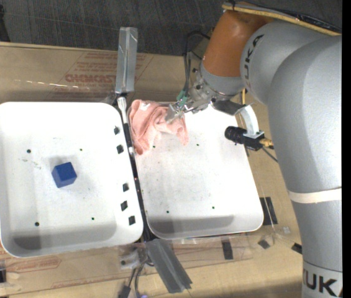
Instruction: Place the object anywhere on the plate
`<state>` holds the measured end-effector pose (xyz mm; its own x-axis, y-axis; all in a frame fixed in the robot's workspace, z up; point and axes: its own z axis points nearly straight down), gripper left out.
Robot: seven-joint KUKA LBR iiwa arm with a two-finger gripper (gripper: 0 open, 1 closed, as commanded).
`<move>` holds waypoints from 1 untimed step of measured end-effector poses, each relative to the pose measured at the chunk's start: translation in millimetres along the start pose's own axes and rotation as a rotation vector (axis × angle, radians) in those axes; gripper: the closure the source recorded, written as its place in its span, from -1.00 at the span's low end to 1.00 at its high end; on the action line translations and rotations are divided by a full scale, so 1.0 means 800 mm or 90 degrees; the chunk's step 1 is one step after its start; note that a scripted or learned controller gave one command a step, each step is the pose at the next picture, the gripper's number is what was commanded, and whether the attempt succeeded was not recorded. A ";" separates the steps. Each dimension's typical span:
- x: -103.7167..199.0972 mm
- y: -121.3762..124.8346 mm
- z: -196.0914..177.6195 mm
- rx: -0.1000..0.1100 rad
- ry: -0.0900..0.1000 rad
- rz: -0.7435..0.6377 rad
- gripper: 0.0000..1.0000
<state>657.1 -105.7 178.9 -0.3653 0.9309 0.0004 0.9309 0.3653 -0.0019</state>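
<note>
One blue cube (64, 174), one pink cloth (153, 124).

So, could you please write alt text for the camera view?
The gripper sits at a crumpled pink cloth in the right bin's far-left corner. A blue cube lies alone in the left bin.

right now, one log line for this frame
arm: over right bin | claw: at pink cloth, back-left corner | blue cube: left bin
</note>
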 end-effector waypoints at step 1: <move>0.001 0.001 -0.064 -0.001 0.000 -0.005 1.00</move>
<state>657.6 -105.0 229.8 -0.3719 0.9283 0.0001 0.9283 0.3719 -0.0010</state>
